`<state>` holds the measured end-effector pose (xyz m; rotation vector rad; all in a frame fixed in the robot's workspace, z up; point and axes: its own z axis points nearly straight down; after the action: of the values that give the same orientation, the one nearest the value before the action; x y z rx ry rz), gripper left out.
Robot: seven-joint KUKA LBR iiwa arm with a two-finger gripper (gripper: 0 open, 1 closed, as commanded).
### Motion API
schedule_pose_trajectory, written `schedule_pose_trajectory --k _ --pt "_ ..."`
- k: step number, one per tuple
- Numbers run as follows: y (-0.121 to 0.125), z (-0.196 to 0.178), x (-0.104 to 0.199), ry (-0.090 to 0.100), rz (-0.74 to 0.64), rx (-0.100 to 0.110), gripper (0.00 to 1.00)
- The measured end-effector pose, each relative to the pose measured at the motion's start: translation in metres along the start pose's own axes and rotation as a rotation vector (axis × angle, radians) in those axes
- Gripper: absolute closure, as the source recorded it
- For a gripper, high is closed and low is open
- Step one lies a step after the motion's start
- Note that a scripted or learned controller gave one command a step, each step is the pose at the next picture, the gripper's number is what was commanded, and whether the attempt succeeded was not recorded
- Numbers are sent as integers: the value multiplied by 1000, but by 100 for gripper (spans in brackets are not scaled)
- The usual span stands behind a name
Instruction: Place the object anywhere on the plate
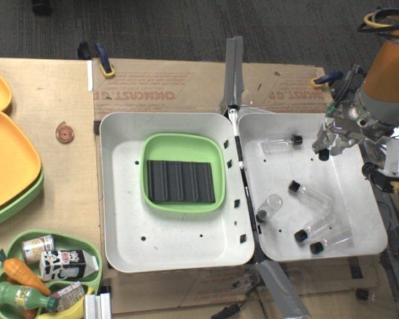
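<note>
A green square plate [183, 146] rests in the left white bin [120, 198], and a dark ridged block [181, 181] lies on it. Several clear vials with black caps lie in the right white bin [359, 198]: one near the back [279, 143], one in the middle [314, 194], two near the front [321, 229]. My gripper [330, 140] hangs over the right bin's back right corner, under the orange-banded wrist [386, 65]. A small black cap [323, 154] shows just below it; whether it is held is unclear.
A small clear cup-like piece [271, 205] lies at the right bin's left side. Orange plates [10, 158] are stacked on the bench at the far left. A green bowl of toy food [43, 274] sits at the front left. Clamps [105, 64] hold the cardboard at the back.
</note>
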<state>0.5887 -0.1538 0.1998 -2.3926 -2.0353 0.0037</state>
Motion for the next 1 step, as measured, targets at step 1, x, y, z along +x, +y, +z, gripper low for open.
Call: schedule_pose_trajectory --k 1 --pt "-38 8 30 1 -235 2 100"
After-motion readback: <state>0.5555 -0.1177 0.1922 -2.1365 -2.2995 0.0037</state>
